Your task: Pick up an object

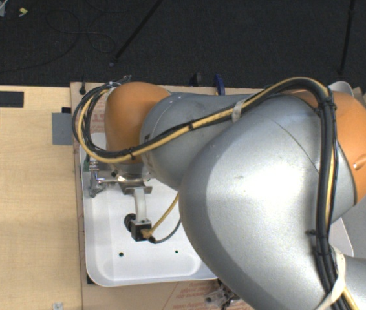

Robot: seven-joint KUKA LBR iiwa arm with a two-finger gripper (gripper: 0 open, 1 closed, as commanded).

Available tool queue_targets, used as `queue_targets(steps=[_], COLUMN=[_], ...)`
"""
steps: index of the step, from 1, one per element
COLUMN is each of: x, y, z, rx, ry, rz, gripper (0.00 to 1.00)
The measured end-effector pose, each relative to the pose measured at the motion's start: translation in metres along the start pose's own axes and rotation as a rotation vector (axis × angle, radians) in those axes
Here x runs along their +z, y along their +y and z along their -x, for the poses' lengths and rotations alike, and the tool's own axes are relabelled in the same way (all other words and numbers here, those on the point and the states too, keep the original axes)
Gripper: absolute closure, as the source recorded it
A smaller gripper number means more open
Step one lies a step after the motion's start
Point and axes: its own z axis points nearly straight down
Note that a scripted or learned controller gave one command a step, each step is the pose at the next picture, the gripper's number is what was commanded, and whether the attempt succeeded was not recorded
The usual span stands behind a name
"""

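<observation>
Grey arm (267,192) casing bulks across the right and middle of the camera view, with a black and yellow cable (189,126) strapped along it up to the orange band (128,112) above the wrist.

Which object is being aimed at cannot be told: whatever the target is would lie beneath the wrist, hidden by the arm, at the far left end of the white bin (105,267). The pincer (119,183) sits low over that spot, just inside the bin's left wall. From this angle it cannot be told whether it is apart, together or clamped on something. Nothing can be claimed as held.

The near stretch of the bin floor lies bare apart from two tiny dark specks (121,254), too small to identify. Left of the bin runs the pale wooden counter (28,205).

Judging from this, the step in hand is the descent or the close at the grasp point. To do it well, the arm should come down straight. It should also keep clear of the left wall, which stands very near the pincer and could deflect it or block one side. After closing, a slow vertical lift would show whether anything came up.
</observation>
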Motion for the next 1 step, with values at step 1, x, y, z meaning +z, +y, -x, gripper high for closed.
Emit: queue_targets(steps=[1], x=[-0.0112], y=[0.0017], z=[0.0015], rx=[0.006], ry=[0.001], rz=[-0.002], gripper=[1.0])
